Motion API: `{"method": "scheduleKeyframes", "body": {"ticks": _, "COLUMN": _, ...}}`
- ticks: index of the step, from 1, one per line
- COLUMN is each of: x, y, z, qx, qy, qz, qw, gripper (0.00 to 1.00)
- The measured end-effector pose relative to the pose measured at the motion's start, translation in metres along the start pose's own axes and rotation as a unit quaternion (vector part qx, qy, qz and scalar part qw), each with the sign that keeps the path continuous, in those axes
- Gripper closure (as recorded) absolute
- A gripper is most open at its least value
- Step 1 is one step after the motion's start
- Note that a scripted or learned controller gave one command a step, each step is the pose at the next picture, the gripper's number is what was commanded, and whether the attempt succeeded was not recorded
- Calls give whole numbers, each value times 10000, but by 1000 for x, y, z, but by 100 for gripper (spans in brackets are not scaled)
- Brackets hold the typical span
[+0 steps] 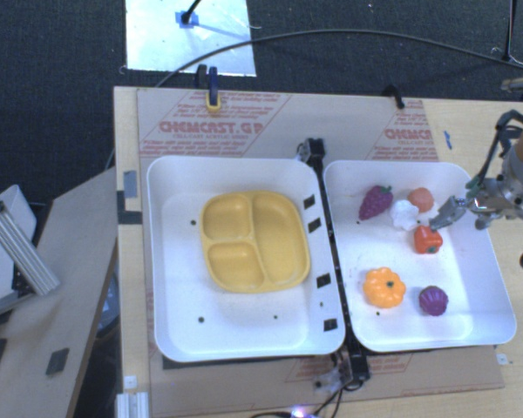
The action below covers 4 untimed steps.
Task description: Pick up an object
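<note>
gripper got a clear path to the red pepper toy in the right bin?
Probably yes. The gripper sits just above and right of the red pepper toy, with nothing between them; the white piece lies just to the toy's upper left.

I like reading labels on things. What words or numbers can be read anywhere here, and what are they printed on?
"CHEMCAST GP": red print, repeated on the protective sheet under the bins, clearest behind the left bin.
A second red print on the same sheet behind the right bin, at, is slanted and too blurred to read surely.
The smaller red lines around them are too small to read.
</note>
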State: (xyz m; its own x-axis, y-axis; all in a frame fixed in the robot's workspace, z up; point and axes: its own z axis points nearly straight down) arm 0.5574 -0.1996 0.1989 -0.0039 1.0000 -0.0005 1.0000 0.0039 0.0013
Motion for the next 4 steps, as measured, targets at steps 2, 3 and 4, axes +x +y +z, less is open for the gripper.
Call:
{"method": "scheduleKeyframes", "body": {"ticks": 2, "x": 3, "y": -3, "z": 92, "qx": 10, "qy": 5, "qz": 12, "qw": 10000, "gripper": 0}}
{"method": "scheduleKeyframes", "body": {"ticks": 3, "x": 3, "y": -3, "z": 115, "qx": 7, "qy": 4, "qz": 15, "qw": 10000, "gripper": 0}}
{"method": "scheduleKeyframes", "body": {"ticks": 4, "x": 3, "y": -2, "z": 103, "qx": -13, "qy": -5, "qz": 17, "qw": 10000, "gripper": 100}}
